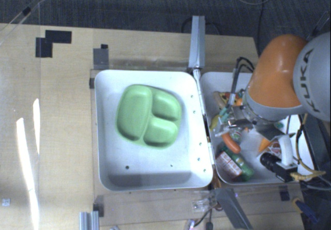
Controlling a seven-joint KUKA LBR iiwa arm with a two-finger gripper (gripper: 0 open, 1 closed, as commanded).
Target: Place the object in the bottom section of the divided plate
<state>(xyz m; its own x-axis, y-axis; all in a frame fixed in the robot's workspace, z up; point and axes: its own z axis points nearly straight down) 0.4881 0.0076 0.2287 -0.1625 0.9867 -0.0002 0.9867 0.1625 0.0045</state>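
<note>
Divided plate [149, 115] in left bin [108, 172], all sections bare.
Gripper [231, 123] works over cluttered right bin [220, 172]; jaw state cannot be told. Plate's bottom section lies well left of it.

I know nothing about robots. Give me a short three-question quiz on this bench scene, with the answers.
1. True or false: the green divided plate lies in the left bin.
2. How many sections does the plate have? A) two B) three C) five
3. Fill in: the arm's orange band hangs over the ____ bin, which holds a pile of small objects.

Key: 1 true; 2 B; 3 right. None of the plate's sections has an object in it yet.
</note>
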